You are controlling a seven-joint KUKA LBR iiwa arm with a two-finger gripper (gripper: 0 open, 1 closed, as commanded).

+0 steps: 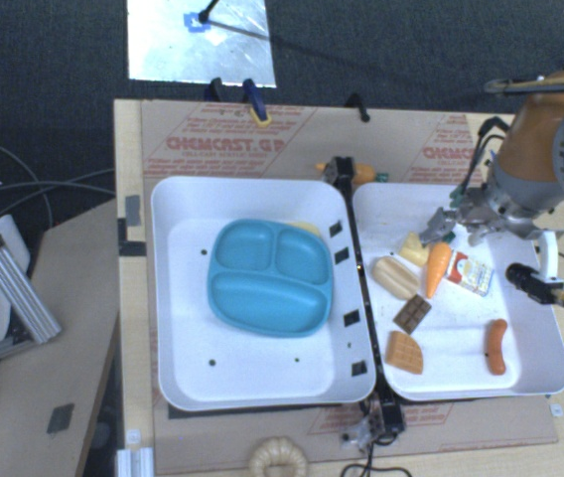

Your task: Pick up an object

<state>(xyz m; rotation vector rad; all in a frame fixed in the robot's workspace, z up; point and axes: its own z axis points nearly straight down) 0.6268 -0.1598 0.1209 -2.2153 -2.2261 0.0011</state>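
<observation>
The gripper (448,223) is seen at the right bin's (550,366) upper part, its state unclear, above a carrot (437,266); bread (395,277), chocolate (412,314), sausage (496,347) lie nearby.

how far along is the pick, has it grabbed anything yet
Done: the gripper has reached into the right bin, at the carrot and cheese wedge. In hand: nothing visibly between its fingers. Left: grasping and lifting; the sausage, chocolate bar and cracker lie untouched.
</observation>
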